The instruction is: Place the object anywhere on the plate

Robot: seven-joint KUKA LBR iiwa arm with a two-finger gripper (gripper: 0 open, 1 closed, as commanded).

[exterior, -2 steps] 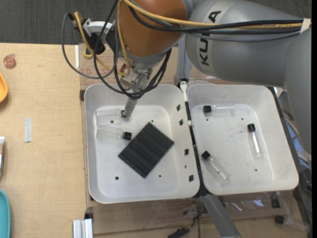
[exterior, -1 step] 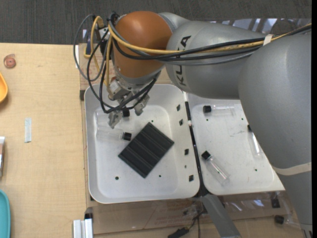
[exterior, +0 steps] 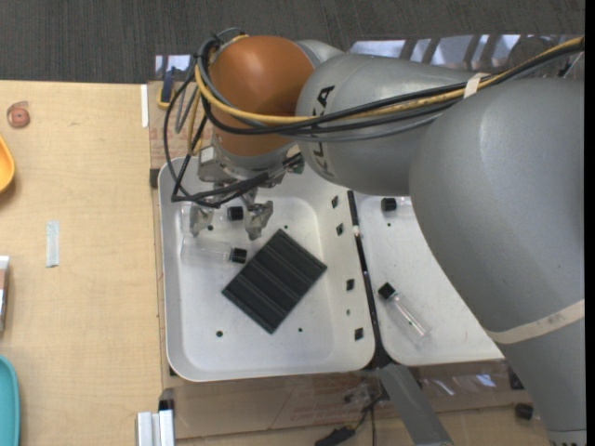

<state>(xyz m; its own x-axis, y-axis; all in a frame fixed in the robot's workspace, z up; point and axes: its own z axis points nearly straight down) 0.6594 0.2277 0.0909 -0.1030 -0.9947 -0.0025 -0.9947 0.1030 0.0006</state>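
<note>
A pale wooden bench (exterior: 84,249) filled the left of the frame, with dark carpet along the top edge, and two shallow white bins sat side by side at centre and right. In the camera view, the grey arm (exterior: 446,156) swept in from the right, its orange band bulging at upper centre, so that the gripper (exterior: 231,216) hung over the upper part of the left bin (exterior: 186,342). Its two fingers stood spread, with nothing seen between them; the spread probably suited a descent onto something small. Just below them lay a small clear vial with a black cap (exterior: 223,254), pale against the bin floor and hard to make out, likely the object to be moved. Beside it, toward the frame's centre, a black ribbed square plate (exterior: 274,280) lay flat and turned cornerwise, near the vial but seemingly not touching, so the carry would be short. One similar capped vial (exterior: 402,308) lay in the right bin (exterior: 446,342), well apart from the plate. By count: two bins, one plate, two vials, one gripper. A small grey strip (exterior: 53,244) lay on the bench at left.
</note>
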